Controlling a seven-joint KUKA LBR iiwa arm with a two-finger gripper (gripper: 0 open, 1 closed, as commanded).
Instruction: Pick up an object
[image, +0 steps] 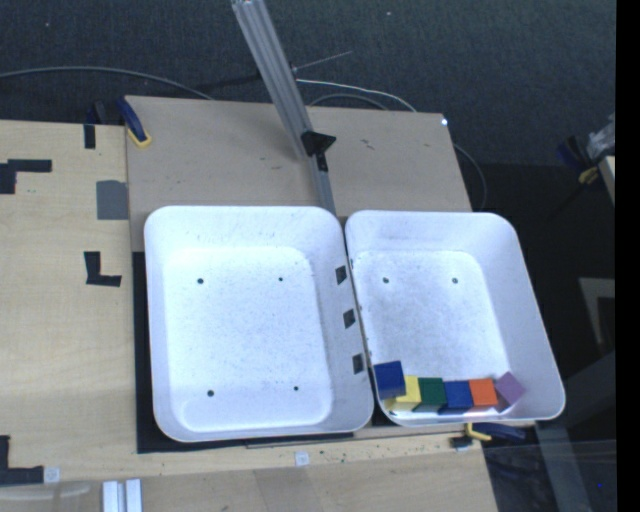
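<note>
Packed in a row against the near wall of the right white bin: a blue block in the near-left corner, then a yellow block, a green block, a second blue block, an orange block and a purple block, each touching the next. Sat just beside the left white bin, rims touching, with three black clips along the seam. Rested both on a wooden counter marked with black tape. Slanted in from the far edge, a metal post, down towards the seam.
</note>
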